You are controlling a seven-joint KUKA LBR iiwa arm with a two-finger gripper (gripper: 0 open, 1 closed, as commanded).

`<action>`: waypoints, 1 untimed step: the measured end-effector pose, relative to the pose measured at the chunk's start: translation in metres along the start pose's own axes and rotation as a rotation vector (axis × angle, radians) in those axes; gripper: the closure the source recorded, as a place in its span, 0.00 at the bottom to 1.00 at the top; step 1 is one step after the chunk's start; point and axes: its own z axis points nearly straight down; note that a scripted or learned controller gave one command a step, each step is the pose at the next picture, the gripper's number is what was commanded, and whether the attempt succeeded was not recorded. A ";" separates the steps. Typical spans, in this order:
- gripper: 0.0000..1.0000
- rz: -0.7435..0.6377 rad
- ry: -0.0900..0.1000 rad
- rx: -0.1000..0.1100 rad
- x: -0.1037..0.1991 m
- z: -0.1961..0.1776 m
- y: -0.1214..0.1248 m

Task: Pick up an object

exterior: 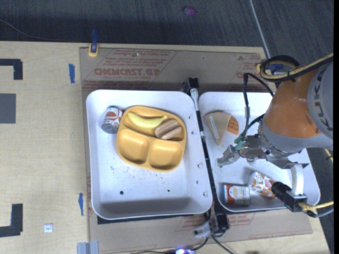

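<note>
Gripper point(229, 157) hangs over the right bin point(312, 192), just below the sandwich wedge point(220, 125); can't tell if it's spread or pinched, nothing visibly in it; I'd drop straight down and centre on the wedge; it probably points down-left, long axis running up-right to down-left

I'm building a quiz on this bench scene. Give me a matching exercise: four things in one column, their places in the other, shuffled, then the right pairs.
Things:
1. can
2. sandwich wedge
3. hot dog
4. banana

Places:
A. right bin, far end
B. yellow tray, far compartment, right side
C. left bin, beside the tray's left edge
D. yellow tray, far compartment, left side

Pairs: 1-C, 2-A, 3-B, 4-D
</note>
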 end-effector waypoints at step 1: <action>0.00 0.002 -0.001 0.002 -0.062 0.087 -0.001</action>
